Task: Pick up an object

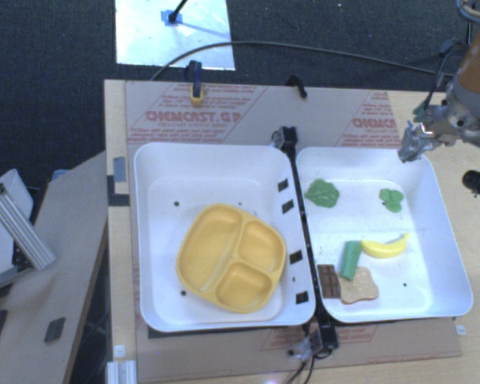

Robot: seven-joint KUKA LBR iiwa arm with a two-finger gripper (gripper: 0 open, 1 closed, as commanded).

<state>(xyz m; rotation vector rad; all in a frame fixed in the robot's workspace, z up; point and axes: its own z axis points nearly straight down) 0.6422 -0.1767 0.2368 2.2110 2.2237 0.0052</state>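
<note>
Nothing picked yet: claw [410, 146] over right bin [448, 238] far corner, grip state can't tell; banana [383, 247] etc. untouched.

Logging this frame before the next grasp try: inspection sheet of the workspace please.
Surface: two shallow white bins side by side, left bin, right bin, on a sheet printed CHEMCAST.
Job's things: right bin holds yellow banana, green stick, tan toast slice, brown chocolate bar, two green leafy pieces.
Clutter: yellow three-compartment plastic tray in the left bin.
Grippers: two-finger gripper above the right bin's far right corner, nothing seen held.
Cables: black cable across the dark floor behind the bench.
Surroundings: shiny metal plate on the floor; aluminium rail at left.
</note>
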